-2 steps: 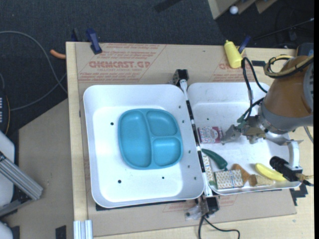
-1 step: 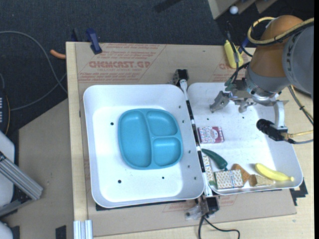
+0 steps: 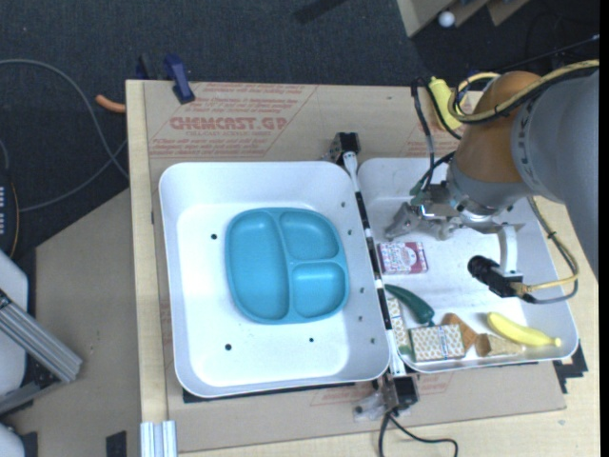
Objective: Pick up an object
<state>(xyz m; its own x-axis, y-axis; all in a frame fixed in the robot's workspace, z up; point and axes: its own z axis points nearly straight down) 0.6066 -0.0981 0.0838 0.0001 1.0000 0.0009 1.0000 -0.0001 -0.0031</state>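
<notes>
While the left bin [image 3: 190,350] holds a smooth turquoise plastic plate [image 3: 285,263] with three rounded compartments, well away to the left of the fingers, the right bin [image 3: 381,174] carries everything else. Its glossy white wall stands beside the gripper [image 3: 419,219], whose metal fingers [image 3: 400,225] splay downward and seem to stand apart with nothing between them, though the small size makes this hard to judge. Just below the fingertips lies a flat pink and white packet [image 3: 401,257], close to them but not clearly touching. Further below, a dark green curved piece [image 3: 411,302] rests near the dividing wall, and beneath it a squarish checkered carton [image 3: 430,343]. Right of that sits a brown wedge [image 3: 460,328], then a curved yellow banana [image 3: 519,331], below and to the right of the fingers. Above them, the grey arm [image 3: 561,131] with its orange band [image 3: 495,131] reaches in.
</notes>
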